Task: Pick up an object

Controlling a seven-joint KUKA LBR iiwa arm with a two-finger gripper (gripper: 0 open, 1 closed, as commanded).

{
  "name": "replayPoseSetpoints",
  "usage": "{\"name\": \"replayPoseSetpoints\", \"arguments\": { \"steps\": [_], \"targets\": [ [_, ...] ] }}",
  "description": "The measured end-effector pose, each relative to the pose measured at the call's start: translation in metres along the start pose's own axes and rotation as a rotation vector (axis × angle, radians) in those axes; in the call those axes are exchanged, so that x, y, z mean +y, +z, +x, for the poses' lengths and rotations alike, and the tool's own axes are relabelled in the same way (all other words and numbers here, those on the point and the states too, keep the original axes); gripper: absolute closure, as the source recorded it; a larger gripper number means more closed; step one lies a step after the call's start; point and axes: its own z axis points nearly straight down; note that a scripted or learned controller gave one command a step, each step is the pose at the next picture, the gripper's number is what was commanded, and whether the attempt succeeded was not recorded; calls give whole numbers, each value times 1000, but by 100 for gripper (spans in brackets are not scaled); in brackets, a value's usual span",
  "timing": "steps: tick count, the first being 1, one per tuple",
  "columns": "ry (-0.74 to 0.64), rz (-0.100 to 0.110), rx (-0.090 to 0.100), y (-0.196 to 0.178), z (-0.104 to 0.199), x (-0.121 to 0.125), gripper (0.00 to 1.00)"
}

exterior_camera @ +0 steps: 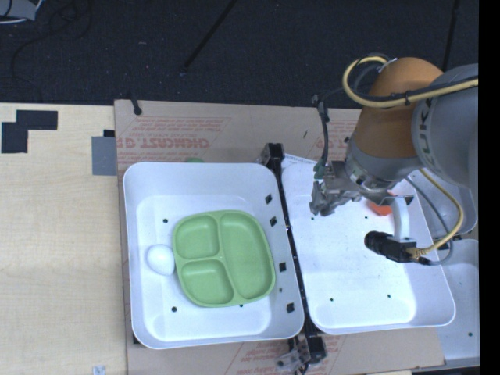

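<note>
The arm point(414, 123) reaches in from the right and hangs over the upper part of the right bin point(367, 303), with the gripper point(324, 201) low near that bin's upper left corner, beside the black divider between the bins. Whether the gripper is open or closed cannot be told from this angle, and nothing can be made out in it. The step in hand looks like the approach: nothing is picked yet. A small orange object point(380, 207) peeks out just beside the wrist in the right bin, mostly hidden; it appears the nearest candidate, and the next move would call for shifting the gripper toward it and descending. The count, from largest: two white bins on the tabletop; in the left bin point(148, 190), one green divided plate point(224, 257) with three compartments; one small white ball point(161, 259) touching the plate's left edge.
</note>
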Motion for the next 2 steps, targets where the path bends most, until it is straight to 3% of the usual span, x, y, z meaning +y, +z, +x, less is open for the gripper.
{"name": "replayPoseSetpoints", "arguments": {
  "steps": [2],
  "targets": [
    [0,0,-1,-3,109,-15,100]
  ]
}}
